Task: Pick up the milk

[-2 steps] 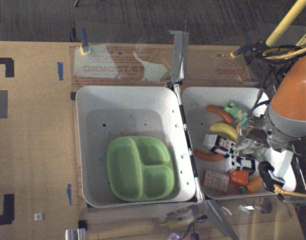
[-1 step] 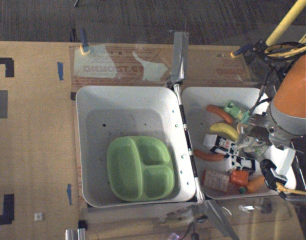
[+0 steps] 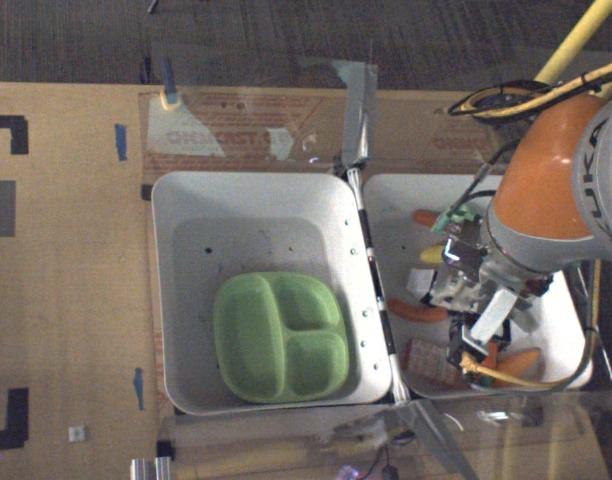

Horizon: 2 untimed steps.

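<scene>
**While the arm (image 3: 551, 183) hangs low in the right bin (image 3: 386, 200), the milk (image 3: 422, 282) is not yet lifted**

Because the arm covers much of the right bin, the step in hand reads as the reach for the milk, with no lift begun. The end effector (image 3: 448, 290) sits low among the clutter. Whether it is apart, together or clamped on anything cannot be told, since the wrist hides it from this slant.

I take the milk to be the small pale thing just beside the end effector, on its side toward the left bin (image 3: 166, 200). It is partly hidden and too small to name with certainty.

A yellow thing (image 3: 431, 256) lies near the end effector on its far side, and an orange piece (image 3: 424, 217) lies further off the same way. On the near side, a sausage (image 3: 416, 311) lies just beside the end effector and close to the milk. A reddish packet (image 3: 431, 361) comes after it, and a carrot (image 3: 516, 361) sits under the wrist. A green plate (image 3: 281, 336) rests in the left bin, well apart from the end effector, and plays no part. Both bins stand on the table (image 3: 66, 268).

If the end effector is beside the milk and not around it, the next move calls for a small shift toward the left bin. It would need to centre over the milk, close on it, then rise straight up. The sausage lies close enough that it could be caught or nudged.
</scene>
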Motion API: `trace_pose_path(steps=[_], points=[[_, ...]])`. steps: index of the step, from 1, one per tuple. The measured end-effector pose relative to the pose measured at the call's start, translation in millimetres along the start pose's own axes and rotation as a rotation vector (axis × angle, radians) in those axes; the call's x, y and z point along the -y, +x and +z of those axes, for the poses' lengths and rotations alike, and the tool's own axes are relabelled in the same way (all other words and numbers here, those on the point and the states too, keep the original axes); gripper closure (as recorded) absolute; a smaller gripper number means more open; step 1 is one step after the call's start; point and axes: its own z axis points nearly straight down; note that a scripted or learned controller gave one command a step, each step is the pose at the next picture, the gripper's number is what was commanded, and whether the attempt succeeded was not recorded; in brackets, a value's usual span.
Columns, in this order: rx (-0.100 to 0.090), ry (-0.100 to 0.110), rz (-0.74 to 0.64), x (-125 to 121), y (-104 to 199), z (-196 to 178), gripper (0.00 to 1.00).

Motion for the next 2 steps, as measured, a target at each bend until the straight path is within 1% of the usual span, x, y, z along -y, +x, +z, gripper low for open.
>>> trace_pose_path(steps=[1,2], points=[[0.001,0.001,-0.018,-35.8,16.3,-5.7,1.00],[-0.001,0.003,-0.548,-18.4,26.7,22.0,1.00]])
